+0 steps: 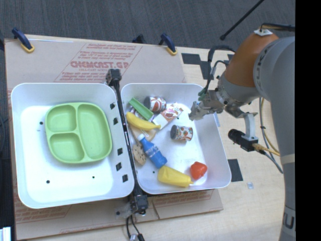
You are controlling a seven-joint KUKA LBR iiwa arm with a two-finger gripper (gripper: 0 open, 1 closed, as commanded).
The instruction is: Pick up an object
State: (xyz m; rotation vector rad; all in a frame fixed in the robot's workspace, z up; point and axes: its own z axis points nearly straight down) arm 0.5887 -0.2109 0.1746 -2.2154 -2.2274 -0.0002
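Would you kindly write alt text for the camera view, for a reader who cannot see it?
The arm's claw hangs over the right bin, which holds toy food, a small can and a blue bottle. The left bin holds a green divided plate.

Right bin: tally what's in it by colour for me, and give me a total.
Yellow: 2, the banana and the yellow piece
Green: 1, the green block
Blue: 1, the blue bottle
Red-orange: 1, the red piece
Printed red and white: 3, the can, the packet, the small tin
Tan: 1, the cracker
Total: 9
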